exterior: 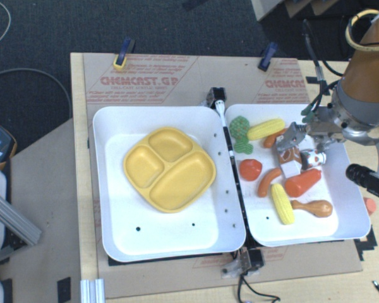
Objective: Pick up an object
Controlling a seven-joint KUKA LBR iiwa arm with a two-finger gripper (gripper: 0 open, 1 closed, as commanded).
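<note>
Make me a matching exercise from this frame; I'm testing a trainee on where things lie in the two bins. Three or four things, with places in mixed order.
Things:
1. yellow divided plate
2. toy tomato
3. toy drumstick
4. toy broccoli

Places:
A. right bin, far left corner, beside a corn cob
B. left bin, middle
C. right bin, near edge, right of the other corn cob
D. right bin, near the divider, just below the green toys

Pairs: 1-B, 2-D, 3-C, 4-A
</note>
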